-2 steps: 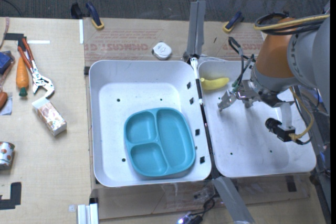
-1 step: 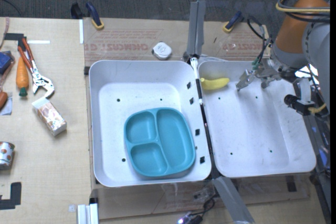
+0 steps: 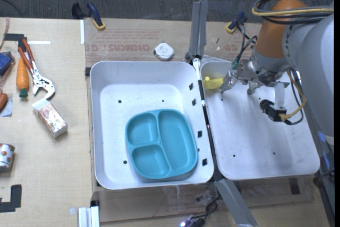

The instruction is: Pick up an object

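Note:
A small yellow object (image 3: 213,82) lies in the far left corner of the right bin (image 3: 265,159). My gripper (image 3: 238,87) hangs low over the back of that bin, just right of the yellow object. Its two fingers are spread apart, one fingertip (image 3: 225,86) close beside the yellow object, and nothing sits between them. The grey arm with its orange band (image 3: 276,29) comes in from the upper right. A teal divided plate (image 3: 160,143) lies in the left bin (image 3: 106,114).
On the bench left of the bins lie pliers (image 3: 34,74), an orange tool (image 3: 22,77), a small wrapped box (image 3: 50,118) and a tin (image 3: 5,157). A white round item (image 3: 164,51) sits behind the left bin. A cable loops beside the wrist (image 3: 276,111).

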Controlling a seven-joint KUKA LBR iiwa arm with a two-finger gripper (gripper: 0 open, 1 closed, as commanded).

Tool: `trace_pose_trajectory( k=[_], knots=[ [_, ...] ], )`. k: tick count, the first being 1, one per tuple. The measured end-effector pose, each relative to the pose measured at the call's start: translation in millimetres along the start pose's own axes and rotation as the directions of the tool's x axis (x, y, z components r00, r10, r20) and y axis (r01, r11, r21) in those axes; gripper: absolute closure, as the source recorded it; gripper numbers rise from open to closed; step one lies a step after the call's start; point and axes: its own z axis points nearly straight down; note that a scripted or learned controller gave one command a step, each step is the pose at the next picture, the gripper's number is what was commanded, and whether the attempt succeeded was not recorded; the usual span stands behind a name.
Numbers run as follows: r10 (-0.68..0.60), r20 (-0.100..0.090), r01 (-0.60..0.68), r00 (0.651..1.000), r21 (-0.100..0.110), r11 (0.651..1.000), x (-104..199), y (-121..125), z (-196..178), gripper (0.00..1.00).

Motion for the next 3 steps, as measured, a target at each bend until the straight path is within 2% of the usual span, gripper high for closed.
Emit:
trace_pose_trajectory(
  k=[1, 2, 3],
  knots=[
    [0.034, -0.001, -0.034, 0.999, 0.001, 0.999, -8, -92, 1, 0.0],
    [-0.207, 0.0, 0.207, 0.978, -0.001, 0.978, 69, -28, -100, 0.0],
    [-0.359, 0.001, 0.359, 0.933, 0.0, 0.933, 47, -37, -99, 0.0]
  ],
)
